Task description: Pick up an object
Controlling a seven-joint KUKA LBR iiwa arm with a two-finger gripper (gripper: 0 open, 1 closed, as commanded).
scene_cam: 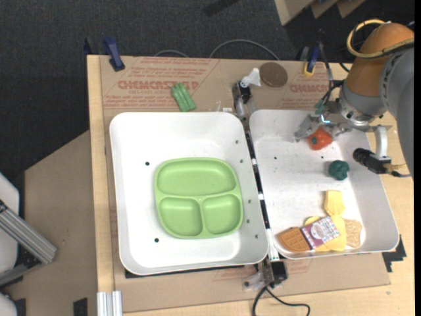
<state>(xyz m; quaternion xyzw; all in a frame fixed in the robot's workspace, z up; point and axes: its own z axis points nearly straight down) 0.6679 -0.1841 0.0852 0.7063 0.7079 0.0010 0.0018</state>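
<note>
From above, the hand hangs low over the far end of the right bin, right at a small red toy; I cannot tell how it is set. A dark green toy lies nearer the bin's right wall, food toys fill its near corner. A green divided plate sits mid left bin.
</note>
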